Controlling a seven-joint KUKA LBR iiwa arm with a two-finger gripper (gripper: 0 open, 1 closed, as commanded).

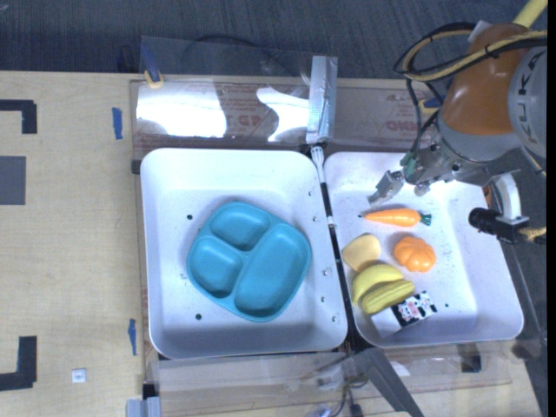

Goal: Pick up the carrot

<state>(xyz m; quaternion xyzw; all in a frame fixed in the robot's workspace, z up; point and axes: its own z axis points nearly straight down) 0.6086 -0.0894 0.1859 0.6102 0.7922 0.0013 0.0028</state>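
The gripper (pixel 393 183) hangs just above the carrot (pixel 396 218), fingers parted and holding nothing, apparently lining up for a descent. The carrot lies on its side across the right bin (pixel 499 315), green tip to the right, clear of the orange fruit (pixel 413 253) and yellow pieces (pixel 379 285) nearer the camera, which leaves room around it. The arm (pixel 486 94) reaches in from the right, wrist angled down-left. A blue plate (pixel 250 261) sits in the left bin (pixel 165 233).

A rounded grey metal arm (pixel 512 102) is ringed by an orange band (pixel 482 102). Black and yellow cables (pixel 434 50) are looped above it; a small silvery metal two-finger gripper (pixel 401 179) is fitted.
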